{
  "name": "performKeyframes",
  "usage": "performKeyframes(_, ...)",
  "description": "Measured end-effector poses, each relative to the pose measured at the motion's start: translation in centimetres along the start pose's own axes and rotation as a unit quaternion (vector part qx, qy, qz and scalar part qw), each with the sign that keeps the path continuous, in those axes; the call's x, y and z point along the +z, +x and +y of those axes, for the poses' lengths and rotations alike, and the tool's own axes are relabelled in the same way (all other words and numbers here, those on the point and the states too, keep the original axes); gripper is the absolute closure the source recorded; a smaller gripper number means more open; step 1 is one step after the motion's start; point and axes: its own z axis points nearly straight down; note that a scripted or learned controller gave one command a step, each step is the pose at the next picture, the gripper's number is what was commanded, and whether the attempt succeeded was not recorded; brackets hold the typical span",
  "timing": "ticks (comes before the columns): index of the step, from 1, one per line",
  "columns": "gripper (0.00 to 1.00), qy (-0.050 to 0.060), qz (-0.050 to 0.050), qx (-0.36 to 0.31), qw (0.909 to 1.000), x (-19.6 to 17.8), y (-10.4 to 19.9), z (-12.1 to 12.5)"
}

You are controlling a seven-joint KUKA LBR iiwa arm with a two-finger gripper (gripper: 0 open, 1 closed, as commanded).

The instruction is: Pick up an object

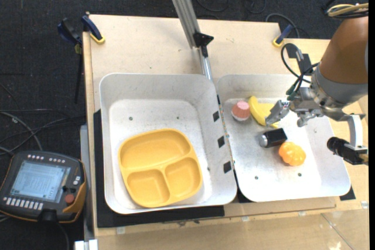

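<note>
Over the right bin (328, 181): shallow, white, matte, with rounded corners and a faintly speckled floor. My gripper (287, 113) hangs above its upper middle, metal fingers pointing down and left. Whether my jaws stand apart or together I cannot tell from this slant; nothing shows between them.

Objects, all in the right bin:
- Banana (258, 109), yellow, smooth, curved, partly under my fingertip on its right end.
- Small pink cylinder (240, 110), round top, touching the banana's left side.
- Black cylinder (273, 137), glossy, lying on its side, pale end face to the left, just below my fingers.
- Orange lumpy piece (292, 153), rounded, fruit-like, just beside the black cylinder at lower right.

Left bin (114, 102): same white shell, holding a yellow tray (159, 167), smooth plastic, three compartments, one long above two smaller, set at a tilt.

Bench (146, 44): pale board, flat. My arm (345, 55) has a glossy orange band above grey.
</note>
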Motion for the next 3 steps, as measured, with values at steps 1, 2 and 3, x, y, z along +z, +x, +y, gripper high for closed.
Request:
performKeyframes(1,0.0,0.0,0.0,0.0,1.0,0.0,0.0,0.0)
performKeyframes(2,0.0,0.002,0.0,0.001,1.0,4.3,0.4,-0.2)
performKeyframes(3,0.0,-0.001,-0.001,0.0,1.0,8.7,0.9,0.4)
